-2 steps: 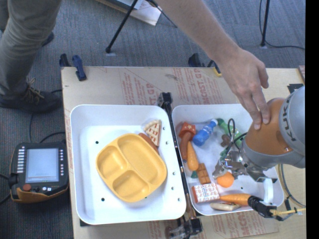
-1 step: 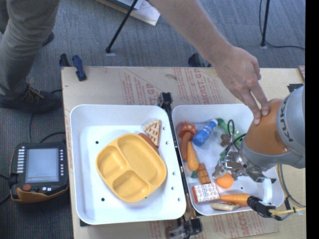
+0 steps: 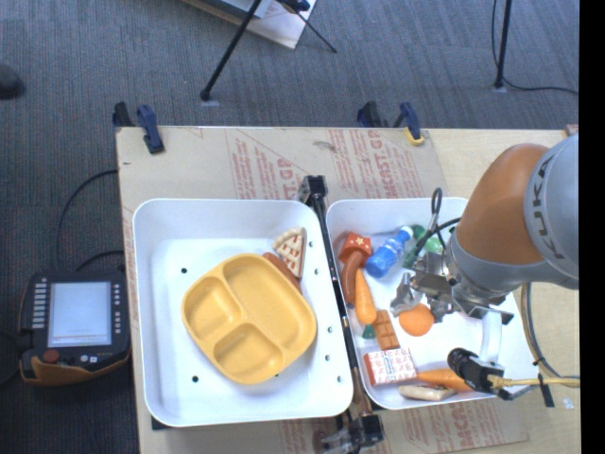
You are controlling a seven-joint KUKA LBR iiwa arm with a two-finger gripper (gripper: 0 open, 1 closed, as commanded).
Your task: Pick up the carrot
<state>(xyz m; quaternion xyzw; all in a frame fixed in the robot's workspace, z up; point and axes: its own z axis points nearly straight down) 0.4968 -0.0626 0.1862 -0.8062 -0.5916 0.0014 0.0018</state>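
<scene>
Camera view, looking down at a slant: gripper point(image 3: 416, 301) hanging low over the right bin point(image 3: 452, 206), beneath the grey wrist and orange band of the arm point(image 3: 510, 220) reaching in from picture-right. Cannot tell whether spread, pressed together or pinching anything, with its metal head seen from above and its lower end lost among the toys. Just picture-left of the gripper, near but apart from it, the carrot point(image 3: 364, 297), lying flat on the bin floor, long axis running up and down the picture. Touching the carrot on its far side from the gripper, a reddish-brown sausage point(image 3: 348, 274). Right at the gripper's lower edge, a round orange fruit point(image 3: 416, 323); touching or only just beside, cannot tell. Up-picture and left of the gripper, a blue bottle point(image 3: 388, 253), tilted, and beyond that a red pepper point(image 3: 355, 245). Up-picture and close by, a small green piece point(image 3: 432, 246), partly hidden by cables. Down-picture and left of the gripper, a brown block point(image 3: 383, 331), then a red-and-white carton point(image 3: 389, 367). Further down-picture, near the bin's bottom wall, a second orange tapered piece point(image 3: 438, 378), also carrot-like, lying crosswise, with a pale beige piece point(image 3: 424, 393) just beneath. Well off to picture-left of the gripper, past the two bins' meeting walls, the left bin point(image 3: 151, 348), holding a yellow divided plate point(image 3: 248, 322) and a waffle wedge point(image 3: 291, 248) at the plate's upper right edge.
</scene>
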